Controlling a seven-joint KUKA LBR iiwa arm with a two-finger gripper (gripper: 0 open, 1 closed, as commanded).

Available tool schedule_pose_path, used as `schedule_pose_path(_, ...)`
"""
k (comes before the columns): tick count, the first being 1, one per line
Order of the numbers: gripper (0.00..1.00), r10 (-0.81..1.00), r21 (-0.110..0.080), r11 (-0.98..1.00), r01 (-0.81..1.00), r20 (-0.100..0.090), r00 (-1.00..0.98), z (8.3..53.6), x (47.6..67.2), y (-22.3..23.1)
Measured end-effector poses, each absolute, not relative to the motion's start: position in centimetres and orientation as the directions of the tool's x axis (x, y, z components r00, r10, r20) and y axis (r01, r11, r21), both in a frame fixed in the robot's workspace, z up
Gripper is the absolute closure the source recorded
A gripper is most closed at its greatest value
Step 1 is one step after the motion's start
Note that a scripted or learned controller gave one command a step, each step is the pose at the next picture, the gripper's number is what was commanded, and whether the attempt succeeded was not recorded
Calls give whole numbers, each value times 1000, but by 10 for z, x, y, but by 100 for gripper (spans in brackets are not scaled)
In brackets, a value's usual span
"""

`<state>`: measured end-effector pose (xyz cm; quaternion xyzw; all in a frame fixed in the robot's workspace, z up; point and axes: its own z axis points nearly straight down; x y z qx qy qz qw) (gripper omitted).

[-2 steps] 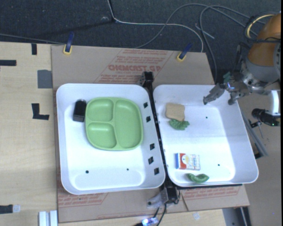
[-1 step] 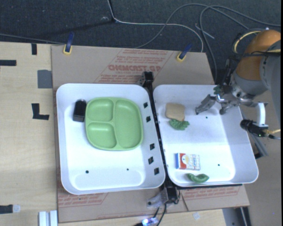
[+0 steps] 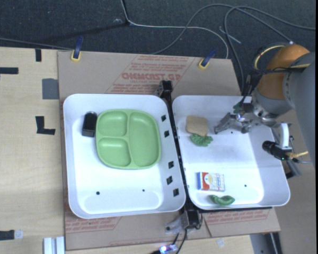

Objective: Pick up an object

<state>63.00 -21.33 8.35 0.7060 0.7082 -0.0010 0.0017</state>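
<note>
We find the gripper (image 3: 221,127) spread open and empty near the tan sponge (image 3: 196,125), judged light, soft, compressible, best pinched across its short sides.

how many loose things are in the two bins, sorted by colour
green: 3 - green divided plastic plate, leafy green piece, small green piece
black: 1 - small black block
tan: 1 - tan sponge-like block
white: 1 - white printed carton
total: 6
</note>
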Motion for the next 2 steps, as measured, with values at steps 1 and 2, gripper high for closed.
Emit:
schedule_pose_path(1,100,1000,5,4,1000,-5,-4,97,632,-213)
schedule_pose_path(2,100,1000,5,1,1000,-2,-1,160,631,-219)
